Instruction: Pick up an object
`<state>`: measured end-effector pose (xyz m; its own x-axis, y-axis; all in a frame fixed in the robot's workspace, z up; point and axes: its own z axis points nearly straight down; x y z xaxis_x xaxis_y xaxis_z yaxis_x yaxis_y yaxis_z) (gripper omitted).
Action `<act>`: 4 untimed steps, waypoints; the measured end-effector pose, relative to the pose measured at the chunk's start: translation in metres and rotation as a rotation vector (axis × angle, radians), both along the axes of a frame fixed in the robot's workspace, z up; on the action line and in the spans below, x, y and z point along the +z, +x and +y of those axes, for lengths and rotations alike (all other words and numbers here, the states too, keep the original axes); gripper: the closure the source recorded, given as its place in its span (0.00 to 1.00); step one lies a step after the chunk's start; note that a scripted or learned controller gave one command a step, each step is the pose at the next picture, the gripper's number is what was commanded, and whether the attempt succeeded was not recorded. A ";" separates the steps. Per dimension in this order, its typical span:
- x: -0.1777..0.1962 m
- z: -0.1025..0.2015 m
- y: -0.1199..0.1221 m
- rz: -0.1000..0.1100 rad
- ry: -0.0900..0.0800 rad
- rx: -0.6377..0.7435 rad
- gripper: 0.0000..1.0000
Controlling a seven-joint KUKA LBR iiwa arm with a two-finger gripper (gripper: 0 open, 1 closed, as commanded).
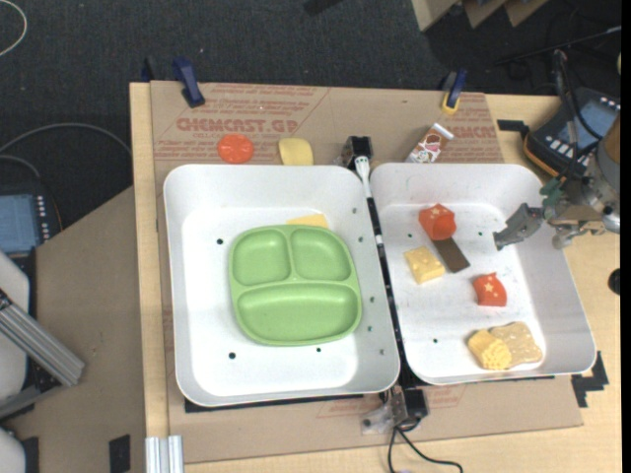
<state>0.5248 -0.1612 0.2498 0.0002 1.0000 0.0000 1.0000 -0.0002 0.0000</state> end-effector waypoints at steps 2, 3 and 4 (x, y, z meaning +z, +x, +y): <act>-0.169 -0.006 0.020 0.007 0.002 -0.001 0.00; -0.165 0.020 0.000 0.005 0.003 0.001 0.00; -0.154 0.017 0.002 -0.002 -0.001 -0.002 1.00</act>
<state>0.5266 -0.1440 0.0956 0.0018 1.0000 -0.0011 1.0000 -0.0018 0.0018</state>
